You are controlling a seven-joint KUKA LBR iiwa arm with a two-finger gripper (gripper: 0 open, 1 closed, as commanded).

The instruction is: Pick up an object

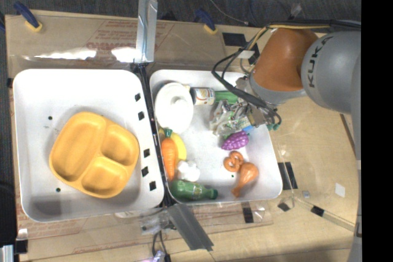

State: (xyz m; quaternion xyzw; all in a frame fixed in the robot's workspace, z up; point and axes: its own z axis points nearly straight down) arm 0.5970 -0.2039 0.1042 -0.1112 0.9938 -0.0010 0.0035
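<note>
Green bottle [192,191] lies flat along the near wall of the right bin [270,150], nearest the camera among the loose items. Hand [232,118] sits low over the middle of that bin, just above the purple grapes [235,142]; whether it is spread or pinching anything, cannot tell, metal and cables blur together. No single target is named, so any item counts; grapes look the likeliest pick, judging by how close they lie. Just past them: one pretzel [233,161] touching one drumstick [245,176], near the right wall. On the left side, one carrot [169,158] beside one banana [179,147], one small white lump [188,171], one white bowl [174,107] upside down, one small jar [202,96] on its side. Crowding probably makes clean grasps hard. Left bin [31,132] holds one yellow divided tray [94,153]. Two bins sit side by side on the bench [313,175].
</note>
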